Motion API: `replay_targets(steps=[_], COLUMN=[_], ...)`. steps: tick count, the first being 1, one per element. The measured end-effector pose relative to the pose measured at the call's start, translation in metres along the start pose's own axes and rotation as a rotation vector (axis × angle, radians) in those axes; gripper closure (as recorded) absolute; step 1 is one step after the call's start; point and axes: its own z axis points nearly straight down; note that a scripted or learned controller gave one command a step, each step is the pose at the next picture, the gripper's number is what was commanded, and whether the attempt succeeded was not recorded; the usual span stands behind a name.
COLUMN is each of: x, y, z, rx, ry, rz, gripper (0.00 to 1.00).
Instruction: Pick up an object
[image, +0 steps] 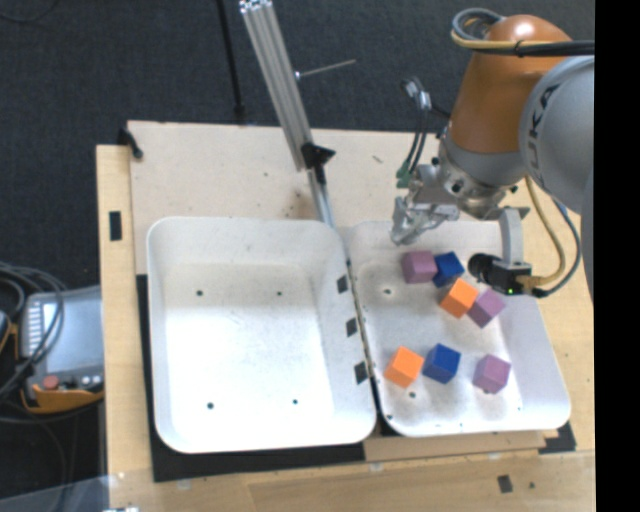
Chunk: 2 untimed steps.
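Observation:
Several small cubes lie in the right bin (530, 400). A purple cube (419, 266) and a blue cube (449, 268) sit side by side near the bin's far edge. To their right are an orange cube (459, 297) and a purple cube (486, 307). Nearer the front lie an orange cube (404, 366), a blue cube (441, 362) and a purple cube (492, 373). My gripper (408, 229) hangs above the bin's far left corner, just above and left of the far purple cube, with nothing seen between its fingers.
The left bin (250, 330) stands beside the right one, sharing a middle rim. A slanted aluminium rail (285, 95) rises from the bench behind the bins. A grey device with cables (55, 345) sits off the bench at the left.

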Motion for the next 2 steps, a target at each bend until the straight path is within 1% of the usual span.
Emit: replay_targets(steps=[1,2], x=[0.052,0.105], y=[-0.011,-0.025], z=[-0.003,0.018], rx=[0.000,0.002], ry=[0.001,0.001], rz=[-0.001,-0.001], gripper=[1.00,1.00])
